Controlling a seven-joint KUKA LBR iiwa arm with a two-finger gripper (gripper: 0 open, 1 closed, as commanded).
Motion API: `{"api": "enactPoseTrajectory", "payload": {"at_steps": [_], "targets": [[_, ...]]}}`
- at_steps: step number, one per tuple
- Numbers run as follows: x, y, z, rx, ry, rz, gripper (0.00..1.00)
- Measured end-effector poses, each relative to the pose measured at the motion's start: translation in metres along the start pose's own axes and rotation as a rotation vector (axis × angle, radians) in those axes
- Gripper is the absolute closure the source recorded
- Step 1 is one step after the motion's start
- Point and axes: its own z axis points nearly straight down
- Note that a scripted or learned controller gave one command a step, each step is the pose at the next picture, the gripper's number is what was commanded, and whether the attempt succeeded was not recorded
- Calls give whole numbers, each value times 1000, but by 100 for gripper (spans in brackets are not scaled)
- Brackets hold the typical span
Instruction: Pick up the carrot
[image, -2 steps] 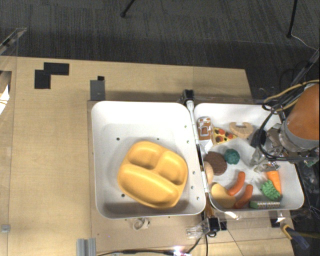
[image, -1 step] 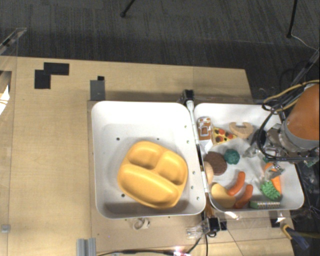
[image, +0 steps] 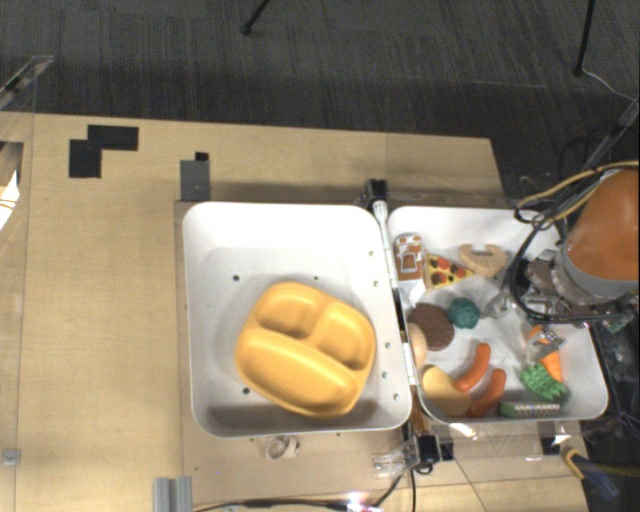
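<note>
Carrot (image: 552, 362) lies near the right bin's (image: 596, 398) right edge, directly below the fingers (image: 540, 335); their spread cannot be told.

Slanted top-down view of light wooden bench (image: 100, 330) w/ two shallow white bins side by side. Left white bin (image: 215, 240) holds one big yellow bell-pepper-shaped plastic toy (image: 305, 346), roughly centre, lobes up. Right white bin (image: 590, 385) is crowded w/ small toy foods: brown round cookie-like disc (image: 432, 323), teal knobbly ball (image: 464, 314), pizza-slice piece (image: 441, 270), tan curved wooden piece (image: 482, 260), two red-orange sausages (image: 478, 375), green leafy piece (image: 541, 381). Small orange carrot (image: 551, 362) lies at right side, touching green piece. Grey arm w/ orange band (image: 605, 235) comes in from right; two-finger gripper (image: 540, 335) sits just above carrot, fingers' state unclear.
</note>
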Motion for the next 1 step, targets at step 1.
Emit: {"api": "enactPoseTrajectory", "payload": {"at_steps": [1], "targets": [[-9, -8, 0, 0, 1, -2, 0]]}}
